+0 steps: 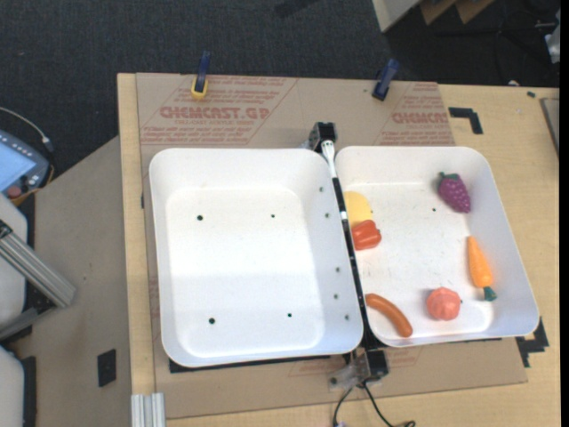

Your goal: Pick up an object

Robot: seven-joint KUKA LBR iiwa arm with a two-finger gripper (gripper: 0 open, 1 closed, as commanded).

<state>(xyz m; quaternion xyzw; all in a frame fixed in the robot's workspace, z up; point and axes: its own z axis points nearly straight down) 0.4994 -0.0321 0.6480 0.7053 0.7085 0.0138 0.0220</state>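
From my console the claw's state is something I cannot tell. Every candidate lies in the right shallow white bin. I'd go for the purple plastic grape bunch: it sits apart from the walls. The yellow and red pieces hug the divider, so I'd avoid them.

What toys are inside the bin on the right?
In the right bin: purple grapes, a carrot, a pink ball, a sausage, and a red piece partly covering a yellow piece.
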